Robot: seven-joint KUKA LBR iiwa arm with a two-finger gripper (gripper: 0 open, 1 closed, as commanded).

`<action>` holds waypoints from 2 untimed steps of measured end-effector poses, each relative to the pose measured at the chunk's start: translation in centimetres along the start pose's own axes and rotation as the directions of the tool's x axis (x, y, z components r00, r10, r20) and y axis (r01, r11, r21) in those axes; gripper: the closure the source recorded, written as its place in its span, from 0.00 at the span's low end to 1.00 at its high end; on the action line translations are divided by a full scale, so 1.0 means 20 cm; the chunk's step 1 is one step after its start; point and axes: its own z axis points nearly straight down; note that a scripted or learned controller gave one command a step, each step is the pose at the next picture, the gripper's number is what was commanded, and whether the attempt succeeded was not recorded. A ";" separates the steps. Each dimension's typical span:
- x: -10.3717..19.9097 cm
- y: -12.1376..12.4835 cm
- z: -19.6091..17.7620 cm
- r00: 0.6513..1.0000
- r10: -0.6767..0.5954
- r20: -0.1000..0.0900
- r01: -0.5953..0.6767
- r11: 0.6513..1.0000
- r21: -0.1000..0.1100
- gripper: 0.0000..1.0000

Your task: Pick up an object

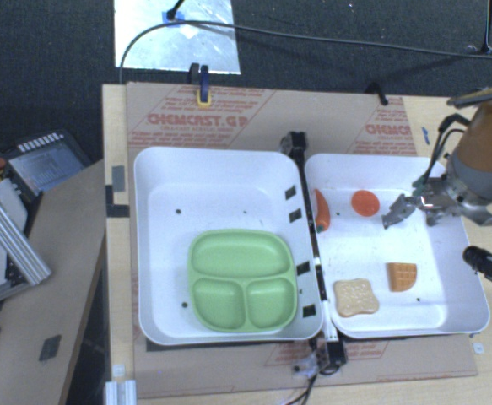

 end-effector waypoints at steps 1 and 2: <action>0.00 -0.02 0.21 1.000 0.000 0.000 0.000 1.000 -0.001 0.00; 0.00 -0.02 0.39 1.000 0.000 0.000 0.000 1.000 -0.002 0.00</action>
